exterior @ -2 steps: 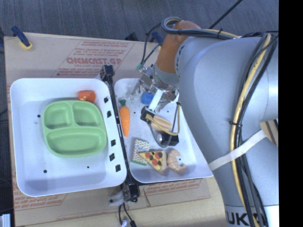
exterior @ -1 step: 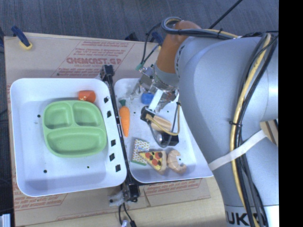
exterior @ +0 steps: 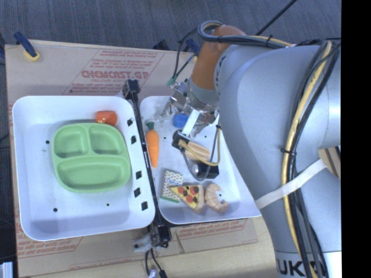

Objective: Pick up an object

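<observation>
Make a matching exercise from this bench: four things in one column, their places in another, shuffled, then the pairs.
Things:
1. green divided plate
2. carrot
3. pizza slice
4. tomato

Places:
A. right bin, near its front edge
B. left bin, at the plate's far rim
C. middle of the left bin
D. right bin, along its left wall

Pairs: 1-C, 2-D, 3-A, 4-B

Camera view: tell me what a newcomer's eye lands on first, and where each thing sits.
The huge grey arm fills the right side, its claw hanging over the right bin near a small blue object. In the left bin lies a green divided plate with a red-orange toy at its upper edge. An orange carrot lies along the right bin's left wall.
</observation>
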`<state>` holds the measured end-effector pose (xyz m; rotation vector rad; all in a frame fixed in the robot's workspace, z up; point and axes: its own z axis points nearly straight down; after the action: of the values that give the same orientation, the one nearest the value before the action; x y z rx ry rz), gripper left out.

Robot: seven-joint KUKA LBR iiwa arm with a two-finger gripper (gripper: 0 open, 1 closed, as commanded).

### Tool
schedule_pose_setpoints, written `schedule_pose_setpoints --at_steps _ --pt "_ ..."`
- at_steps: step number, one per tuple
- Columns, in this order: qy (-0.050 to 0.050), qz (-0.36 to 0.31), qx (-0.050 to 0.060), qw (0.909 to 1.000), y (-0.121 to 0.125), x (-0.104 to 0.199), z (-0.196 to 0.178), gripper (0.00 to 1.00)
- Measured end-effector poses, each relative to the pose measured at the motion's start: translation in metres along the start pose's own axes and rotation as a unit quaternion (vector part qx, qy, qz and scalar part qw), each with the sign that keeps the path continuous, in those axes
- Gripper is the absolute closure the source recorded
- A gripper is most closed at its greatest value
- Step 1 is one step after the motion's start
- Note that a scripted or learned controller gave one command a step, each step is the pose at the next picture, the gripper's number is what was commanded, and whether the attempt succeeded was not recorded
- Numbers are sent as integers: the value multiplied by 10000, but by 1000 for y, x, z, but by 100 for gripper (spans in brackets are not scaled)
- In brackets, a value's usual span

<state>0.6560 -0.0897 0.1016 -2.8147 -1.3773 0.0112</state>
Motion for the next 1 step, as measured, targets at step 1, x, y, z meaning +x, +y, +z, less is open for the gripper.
schedule_pose_setpoints --at_steps 1 --pt "0 0 0 10000 0 0 0 0"
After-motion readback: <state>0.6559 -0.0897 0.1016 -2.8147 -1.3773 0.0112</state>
